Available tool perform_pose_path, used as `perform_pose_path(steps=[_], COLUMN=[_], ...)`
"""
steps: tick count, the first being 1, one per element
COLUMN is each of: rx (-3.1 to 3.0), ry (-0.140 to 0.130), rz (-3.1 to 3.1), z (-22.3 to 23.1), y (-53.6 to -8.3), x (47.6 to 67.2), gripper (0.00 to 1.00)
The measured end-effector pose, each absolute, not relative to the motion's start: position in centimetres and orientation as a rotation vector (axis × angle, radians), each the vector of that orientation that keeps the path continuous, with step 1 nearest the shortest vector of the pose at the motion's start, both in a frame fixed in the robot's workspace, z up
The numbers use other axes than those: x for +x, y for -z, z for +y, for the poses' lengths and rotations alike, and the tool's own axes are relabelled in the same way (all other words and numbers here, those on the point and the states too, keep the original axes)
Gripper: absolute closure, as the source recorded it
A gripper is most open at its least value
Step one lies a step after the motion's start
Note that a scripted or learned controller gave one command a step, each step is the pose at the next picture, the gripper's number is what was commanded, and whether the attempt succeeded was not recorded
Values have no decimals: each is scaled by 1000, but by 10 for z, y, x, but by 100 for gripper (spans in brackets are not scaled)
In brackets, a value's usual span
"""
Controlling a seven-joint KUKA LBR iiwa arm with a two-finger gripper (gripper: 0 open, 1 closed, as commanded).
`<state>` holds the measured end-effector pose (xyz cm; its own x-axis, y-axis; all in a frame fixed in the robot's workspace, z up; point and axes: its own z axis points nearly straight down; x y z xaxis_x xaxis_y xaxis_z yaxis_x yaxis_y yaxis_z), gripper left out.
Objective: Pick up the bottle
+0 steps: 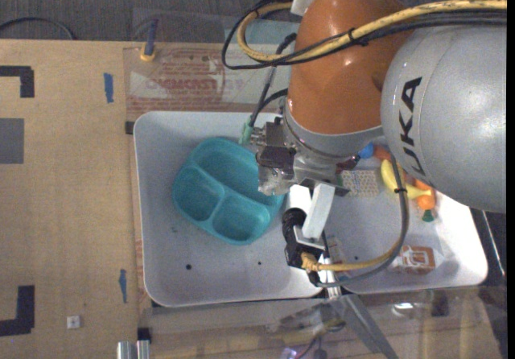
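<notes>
On my grey arm casing (451, 108), at the right, black letters read "UKA", cut off at the start. Faint reddish print on the cardboard sheet (185, 85) beyond the left bin is too blurred to read.

Bottle (272, 180): ID not certain. Best candidate is a small pale, glossy, partly see-through obj, greyish-white w/ bright highlights. It sits in the left white bin (161, 212), approx. mid-bin toward the right side, touching or overlapping the right edge of the teal divided tray (213, 192). It's tucked right under the arm's wrist (322, 144), so the top part is hidden; only the lower portion shows. Looks roughly upright or slightly tilted, can't tell which. No cap, label or contents can be made out. Can't tell whether it rests on the bin floor or is lifted.
</notes>
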<state>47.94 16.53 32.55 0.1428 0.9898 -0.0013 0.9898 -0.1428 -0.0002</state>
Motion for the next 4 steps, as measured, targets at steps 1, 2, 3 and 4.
perform_pose_path(steps=[1,2,3,4], rx=[2062,2064,2169,1798], ry=[4,4,4,-2], rz=[2373,2371,2276,2575], z=[112,161,208,221], y=[-276,-260,-203,-240], x=[479,479,479,479], gripper=[100,100,100,100])
